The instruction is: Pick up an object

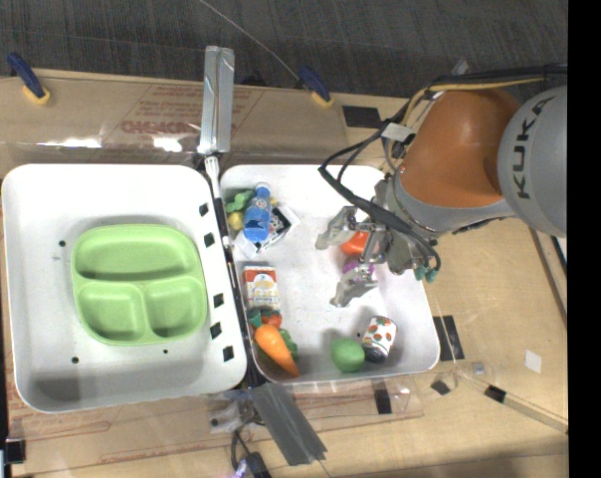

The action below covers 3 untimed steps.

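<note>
- We see two white bins side by side on the tabletop [500,297]; the left bin [32,267] holds a green divided plate [136,285] with three compartments, lying flat near its middle.
- The right bin [310,192] carries the loose things: a blue-and-white bottle-like toy [258,217] with some green pieces beside it at the far left corner, and a small printed carton [262,289] along the left wall.
- Nearer us, a toy carrot [276,349] lies at the front left corner, a green round toy [347,355] sits at the front wall, and a small patterned cup [379,338] stands just beside it on the right.
- The hand [352,257] hangs over the right part of that bin, its two metal fingers [352,287] spread apart.
- An orange-red object [355,243] shows between the fingers near their base; we cannot tell whether they touch it.
</note>
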Motion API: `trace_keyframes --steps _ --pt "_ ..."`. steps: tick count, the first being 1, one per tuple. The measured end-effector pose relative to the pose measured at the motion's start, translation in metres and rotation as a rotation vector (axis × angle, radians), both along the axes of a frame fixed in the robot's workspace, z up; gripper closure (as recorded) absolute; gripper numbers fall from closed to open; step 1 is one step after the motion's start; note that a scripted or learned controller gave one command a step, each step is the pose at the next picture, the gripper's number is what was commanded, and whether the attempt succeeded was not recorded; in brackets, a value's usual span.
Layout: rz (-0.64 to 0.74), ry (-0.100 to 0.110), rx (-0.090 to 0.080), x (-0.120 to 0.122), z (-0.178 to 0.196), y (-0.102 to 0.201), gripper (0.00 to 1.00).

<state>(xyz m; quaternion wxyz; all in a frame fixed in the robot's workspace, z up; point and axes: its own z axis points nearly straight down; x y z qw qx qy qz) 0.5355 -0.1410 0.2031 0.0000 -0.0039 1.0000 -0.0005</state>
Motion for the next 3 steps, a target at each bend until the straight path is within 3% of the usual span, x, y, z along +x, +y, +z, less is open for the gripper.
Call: trace_keyframes --steps 1,2,3 --pt "0.454 -0.003 0.001 0.018 -0.111 -0.052 0.00" --pt "0.636 0.001 0.002 -0.047 -0.112 -0.051 0.00" --pt "0.904 -0.003 0.000 -0.047 -0.111 -0.067 0.00"
